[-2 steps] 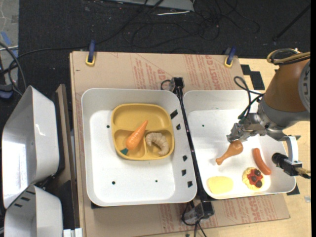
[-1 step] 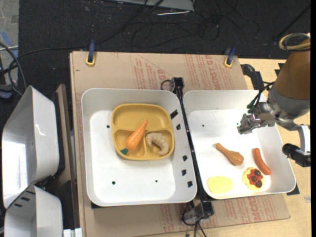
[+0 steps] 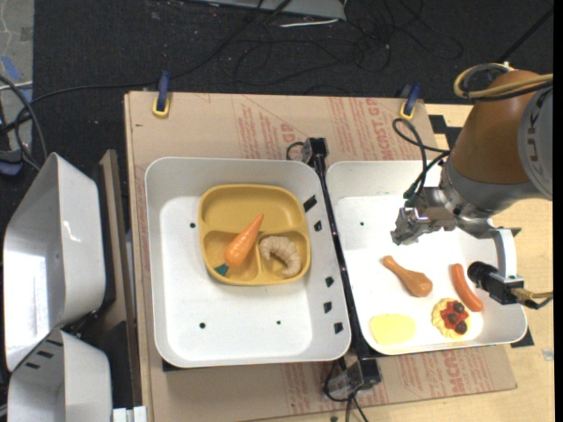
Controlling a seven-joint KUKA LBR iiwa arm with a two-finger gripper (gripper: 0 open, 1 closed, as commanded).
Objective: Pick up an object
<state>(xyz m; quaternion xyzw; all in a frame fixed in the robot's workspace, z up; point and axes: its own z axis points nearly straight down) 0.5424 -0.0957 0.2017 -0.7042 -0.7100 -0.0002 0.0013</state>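
Lying near the end effector [image 3: 410,228], a tan drumstick [image 3: 407,276].

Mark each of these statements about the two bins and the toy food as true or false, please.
1. The carrot lies in the yellow plate. True.
2. The shrimp lies in the right bin. False: it is in the plate, in the left bin.
3. The drumstick lies in the right bin. True.
4. The hand grips the sausage. False: the sausage lies apart from it on the bin floor.
5. The yellow disc sits near the right bin's front edge. True.
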